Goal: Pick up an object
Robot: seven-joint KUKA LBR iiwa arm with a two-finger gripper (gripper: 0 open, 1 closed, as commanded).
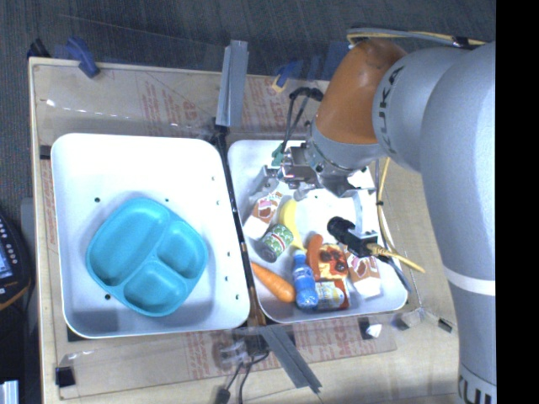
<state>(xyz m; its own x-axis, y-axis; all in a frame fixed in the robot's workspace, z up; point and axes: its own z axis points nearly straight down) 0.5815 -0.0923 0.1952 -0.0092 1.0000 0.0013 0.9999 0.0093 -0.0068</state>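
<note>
Bench and floor, seen from above at a slant.
Pale wooden bench top (126, 99) with faint red printed lines under a clear sheet; blue clamps (82, 57) at its far edge; a grey metal bar (231, 82) upright at the far middle, another (290, 362) lying at the near edge. Dark grey carpet floor (168, 7) beyond. Even light, soft shadows.

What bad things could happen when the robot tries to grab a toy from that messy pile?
1. The toys in the right bin lie packed together, so the gripper might pinch two at once or none.
2. The carrot leans near the bin's edge and could get knocked out.
3. The bottle looks round and slippery, so it may slide free.
</note>
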